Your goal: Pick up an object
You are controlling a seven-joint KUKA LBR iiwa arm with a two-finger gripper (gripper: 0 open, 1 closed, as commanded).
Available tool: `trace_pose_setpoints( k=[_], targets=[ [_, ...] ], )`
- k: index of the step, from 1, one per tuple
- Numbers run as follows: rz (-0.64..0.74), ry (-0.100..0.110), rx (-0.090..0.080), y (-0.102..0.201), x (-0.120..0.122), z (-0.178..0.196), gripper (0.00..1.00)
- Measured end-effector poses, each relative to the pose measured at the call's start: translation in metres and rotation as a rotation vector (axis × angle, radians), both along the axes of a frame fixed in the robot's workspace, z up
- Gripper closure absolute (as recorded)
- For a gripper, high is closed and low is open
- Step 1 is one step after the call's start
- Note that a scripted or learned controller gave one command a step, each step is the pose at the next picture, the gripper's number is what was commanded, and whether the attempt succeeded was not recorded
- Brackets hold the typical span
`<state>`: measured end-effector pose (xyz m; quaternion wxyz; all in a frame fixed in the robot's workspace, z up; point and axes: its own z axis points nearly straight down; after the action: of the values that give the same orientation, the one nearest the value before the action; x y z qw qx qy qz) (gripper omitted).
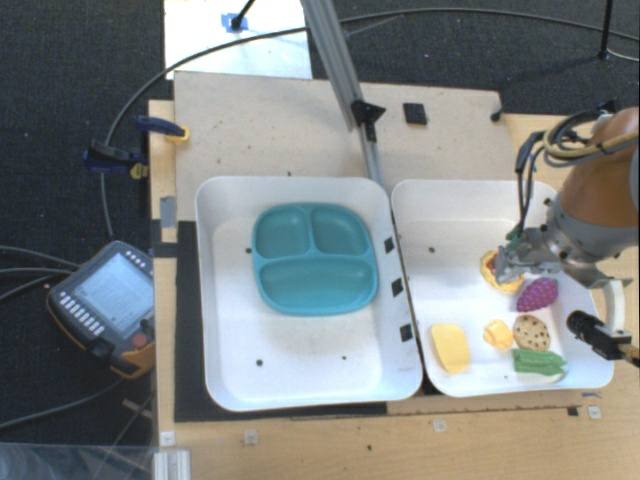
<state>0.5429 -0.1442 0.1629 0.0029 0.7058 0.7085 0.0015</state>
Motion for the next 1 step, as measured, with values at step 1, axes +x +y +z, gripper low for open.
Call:
trace_pose_setpoints(
  k=[1],
  targets=[
    [0.002, -0.001, 0.001, 0.0081, 0.0030, 0.0606, 1.00]
  ],
)
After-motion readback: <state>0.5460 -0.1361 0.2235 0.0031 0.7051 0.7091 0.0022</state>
